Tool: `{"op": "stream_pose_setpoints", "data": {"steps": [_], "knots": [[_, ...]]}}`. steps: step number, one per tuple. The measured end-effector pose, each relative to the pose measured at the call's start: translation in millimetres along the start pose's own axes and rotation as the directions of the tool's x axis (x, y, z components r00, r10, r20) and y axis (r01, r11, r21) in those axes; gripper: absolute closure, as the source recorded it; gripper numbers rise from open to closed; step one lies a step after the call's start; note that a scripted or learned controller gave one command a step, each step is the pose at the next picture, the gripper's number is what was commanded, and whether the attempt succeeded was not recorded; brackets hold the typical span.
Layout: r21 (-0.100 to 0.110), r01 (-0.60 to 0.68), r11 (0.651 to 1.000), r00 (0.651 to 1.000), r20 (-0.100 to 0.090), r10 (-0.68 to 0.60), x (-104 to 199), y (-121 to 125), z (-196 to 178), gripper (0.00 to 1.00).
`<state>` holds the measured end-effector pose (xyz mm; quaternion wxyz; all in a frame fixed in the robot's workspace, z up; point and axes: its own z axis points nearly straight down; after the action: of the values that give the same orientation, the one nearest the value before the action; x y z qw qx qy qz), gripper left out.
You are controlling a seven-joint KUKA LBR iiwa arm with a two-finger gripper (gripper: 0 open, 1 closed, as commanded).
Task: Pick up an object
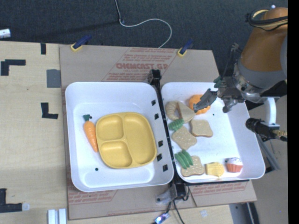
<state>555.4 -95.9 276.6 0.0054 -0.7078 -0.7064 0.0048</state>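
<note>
My gripper (217,101) hangs open over the back of the right bin (247,139), with nothing between its fingers. Its left finger (205,99) lies over an orange toy (195,99). Below and to the left lie a pale ring-shaped pastry (172,109), a green piece (176,124) and two bread slices (183,138) (202,129). Along the bin's front sit a green vegetable (184,158), a cracker (192,168), a yellow piece (215,170) and a cupcake (233,164).
The left bin (74,101) holds a yellow divided plate (126,140) and a toy carrot (90,133) beside it. The grey arm with its orange band (264,45) rises at the right. A white cable (140,22) lies on the dark floor behind.
</note>
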Motion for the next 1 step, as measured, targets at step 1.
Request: {"op": "stream_pose_setpoints", "data": {"steps": [1], "knots": [[-0.013,0.003,1.000,1.000,0.001,-0.003,0.2,1.9,-6.9,0.00]]}}
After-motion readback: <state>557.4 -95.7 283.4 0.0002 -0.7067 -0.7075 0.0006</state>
